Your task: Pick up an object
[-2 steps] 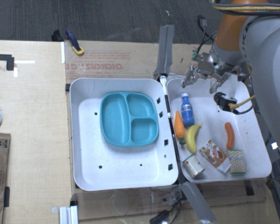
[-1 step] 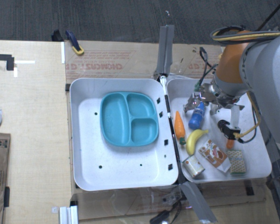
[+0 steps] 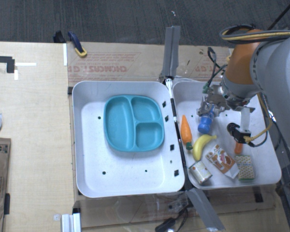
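Note:
In the right bin (image 3: 268, 178) lie several small items: an orange carrot (image 3: 185, 129), a yellow banana (image 3: 200, 145), a blue object (image 3: 205, 124), a silver can (image 3: 200, 172), a printed snack packet (image 3: 221, 160) and a small speckled block (image 3: 245, 167). My gripper (image 3: 209, 111) hangs over the upper middle of this bin, right above the blue object, which sits at its fingertips. I cannot tell whether the blue object is between the fingers or just under them.
The left bin (image 3: 87, 144) holds a teal divided plate (image 3: 134, 123). A grey post (image 3: 172, 52) rises at the back between the bins. A black and orange cable end (image 3: 236, 132) dangles from the arm over the right bin. Tape and tools lie on the bench at left.

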Tool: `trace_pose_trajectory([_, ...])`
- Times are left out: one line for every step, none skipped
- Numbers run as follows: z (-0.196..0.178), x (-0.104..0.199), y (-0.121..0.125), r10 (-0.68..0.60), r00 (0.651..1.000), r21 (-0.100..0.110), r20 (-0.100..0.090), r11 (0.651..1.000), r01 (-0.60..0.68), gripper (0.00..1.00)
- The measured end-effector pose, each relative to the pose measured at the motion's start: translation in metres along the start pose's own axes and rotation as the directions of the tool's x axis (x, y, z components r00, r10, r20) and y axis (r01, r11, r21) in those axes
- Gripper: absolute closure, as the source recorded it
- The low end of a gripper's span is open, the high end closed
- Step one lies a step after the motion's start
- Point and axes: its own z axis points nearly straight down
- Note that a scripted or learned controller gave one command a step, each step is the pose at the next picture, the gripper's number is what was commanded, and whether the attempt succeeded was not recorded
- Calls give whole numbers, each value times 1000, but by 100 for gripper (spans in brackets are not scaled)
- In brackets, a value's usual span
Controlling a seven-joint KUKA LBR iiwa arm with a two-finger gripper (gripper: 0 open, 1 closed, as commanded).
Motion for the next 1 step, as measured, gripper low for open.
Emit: trace_pose_trajectory([-92, 15, -19, -121, 993, -4, -2, 993, 121, 100])
